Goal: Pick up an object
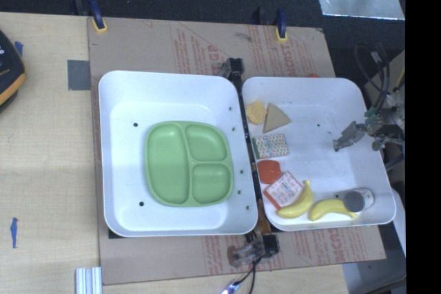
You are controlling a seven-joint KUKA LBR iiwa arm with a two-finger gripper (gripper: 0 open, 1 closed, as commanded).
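Plate (pixel 187 163) in left bin (pixel 117 96), bananas (pixel 313 204) in right bin (pixel 331 89)

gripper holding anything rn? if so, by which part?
Nothing held. The gripper hangs over a bare patch of the right bin, apart from the bananas and other items; no object sits between its fingers.

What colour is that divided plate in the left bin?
Light green: the divided plate, seen clearly in the camera view.
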